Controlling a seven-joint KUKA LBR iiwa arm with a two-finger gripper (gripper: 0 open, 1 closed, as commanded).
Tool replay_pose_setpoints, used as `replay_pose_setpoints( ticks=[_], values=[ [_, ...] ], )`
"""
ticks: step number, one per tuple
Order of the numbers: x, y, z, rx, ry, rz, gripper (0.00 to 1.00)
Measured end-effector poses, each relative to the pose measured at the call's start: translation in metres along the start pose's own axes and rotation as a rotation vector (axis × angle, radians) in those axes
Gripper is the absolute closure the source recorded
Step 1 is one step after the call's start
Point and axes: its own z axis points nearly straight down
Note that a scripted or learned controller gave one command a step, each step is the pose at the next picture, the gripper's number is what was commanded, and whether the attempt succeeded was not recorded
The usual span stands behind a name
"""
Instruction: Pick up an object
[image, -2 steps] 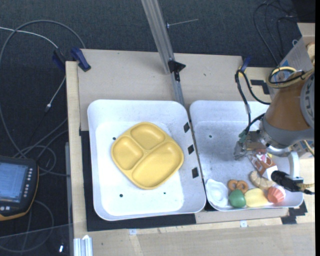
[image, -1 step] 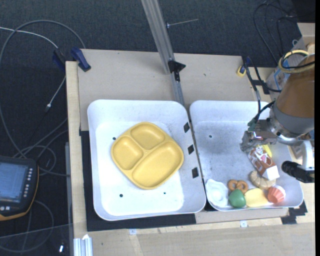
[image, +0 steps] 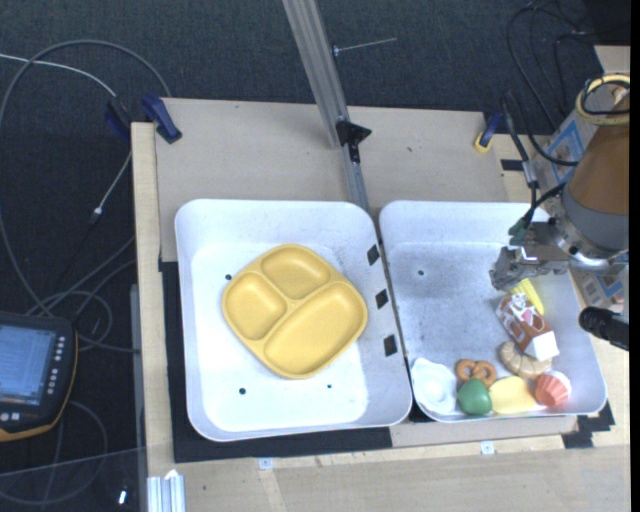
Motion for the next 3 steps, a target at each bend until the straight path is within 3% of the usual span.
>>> replay_pose_setpoints(
  ticks=[3],
  values=[
    [0.172, 0.032, -0.001, 0.005, 0.003, -0.005, 1.00]
  ],
)
